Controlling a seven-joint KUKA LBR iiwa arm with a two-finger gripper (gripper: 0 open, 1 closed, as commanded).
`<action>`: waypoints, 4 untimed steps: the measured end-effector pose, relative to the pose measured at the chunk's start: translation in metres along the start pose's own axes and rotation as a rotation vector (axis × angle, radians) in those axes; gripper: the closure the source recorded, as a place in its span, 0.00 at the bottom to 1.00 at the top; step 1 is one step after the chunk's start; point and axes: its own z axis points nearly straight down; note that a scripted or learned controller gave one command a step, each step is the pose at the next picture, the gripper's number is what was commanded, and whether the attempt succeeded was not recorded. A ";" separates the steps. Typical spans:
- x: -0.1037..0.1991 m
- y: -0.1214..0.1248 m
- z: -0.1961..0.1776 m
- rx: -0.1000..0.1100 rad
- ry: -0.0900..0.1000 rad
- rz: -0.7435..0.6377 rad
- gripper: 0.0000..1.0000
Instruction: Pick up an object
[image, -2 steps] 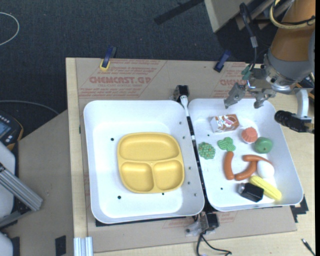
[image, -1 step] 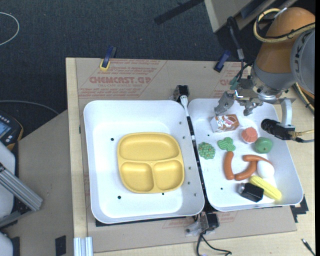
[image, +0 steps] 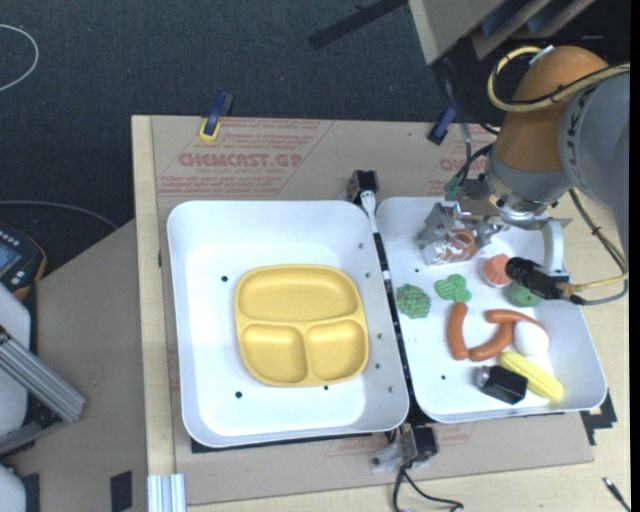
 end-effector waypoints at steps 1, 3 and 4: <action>-0.011 0.002 0.047 -0.008 -0.004 0.001 0.00; -0.010 0.010 0.035 -0.033 -0.005 -0.001 1.00; -0.014 0.007 -0.010 -0.014 -0.003 0.000 1.00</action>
